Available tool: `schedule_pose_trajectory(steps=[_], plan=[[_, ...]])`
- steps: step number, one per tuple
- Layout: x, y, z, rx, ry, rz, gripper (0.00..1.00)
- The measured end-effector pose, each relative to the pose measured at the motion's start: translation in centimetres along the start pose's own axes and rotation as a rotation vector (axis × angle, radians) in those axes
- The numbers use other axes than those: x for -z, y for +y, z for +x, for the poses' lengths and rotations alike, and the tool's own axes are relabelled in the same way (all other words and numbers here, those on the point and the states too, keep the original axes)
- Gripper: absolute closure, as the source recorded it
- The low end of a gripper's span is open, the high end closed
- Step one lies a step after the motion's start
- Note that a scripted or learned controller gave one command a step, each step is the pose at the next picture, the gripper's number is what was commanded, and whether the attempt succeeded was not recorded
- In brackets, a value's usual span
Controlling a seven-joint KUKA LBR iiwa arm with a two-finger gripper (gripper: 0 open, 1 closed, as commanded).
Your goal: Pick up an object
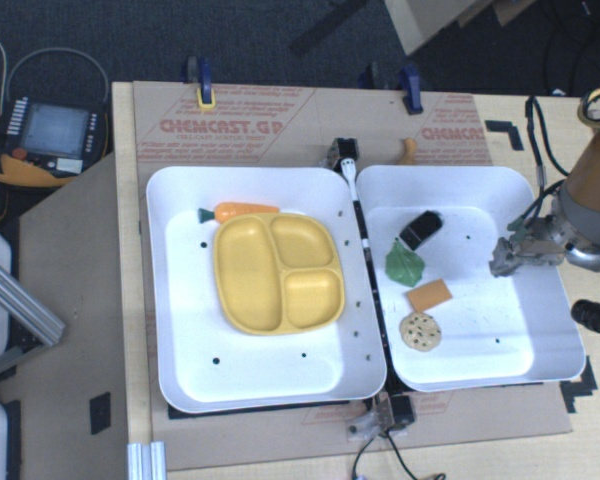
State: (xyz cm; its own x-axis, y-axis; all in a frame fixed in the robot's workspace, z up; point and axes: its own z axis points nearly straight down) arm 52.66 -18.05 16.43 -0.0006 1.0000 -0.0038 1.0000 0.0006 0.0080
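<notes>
The gripper [507, 258] sits at the right side of the frame, over the right edge of the right bin [500, 358], low above the white floor. It is small and partly blurred against the wrist, so whether it is spread or closed cannot be told from here; nothing can be seen held in it. Behind it the grey arm [590, 208] runs off toward the right edge of the frame, with its orange band just above the wrist.

To the left of the gripper, and well apart from it, four objects lie in the left half of the right bin. Nearest the top is a black block [420, 230], lying at a slant. Just below it, touching or almost touching, is a green leaf-shaped piece [404, 265]. Below and slightly right of that lies an orange rectangular slice [428, 295], and at the bottom of the group a round cookie [420, 331] with dark chips, just beside the slice's lower edge.

The left bin [180, 368] fills the centre-left of the frame. In it rests a yellow divided plate [278, 272] with three compartments. A toy carrot [242, 209] with a green top lies along the plate's upper edge, just beside it.

Both bins stand on a brown board [310, 118] printed with red lettering, held at the top by two blue clamps [205, 78]. In the upper left of the frame a handheld control pendant [55, 133] lies on the dark floor.
</notes>
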Motion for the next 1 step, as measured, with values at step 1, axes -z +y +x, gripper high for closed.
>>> schedule_pose_trajectory(steps=[1], plan=[[6.31, -0.2, 0.06, 0.001, 0.0, -0.001, 1.0]])
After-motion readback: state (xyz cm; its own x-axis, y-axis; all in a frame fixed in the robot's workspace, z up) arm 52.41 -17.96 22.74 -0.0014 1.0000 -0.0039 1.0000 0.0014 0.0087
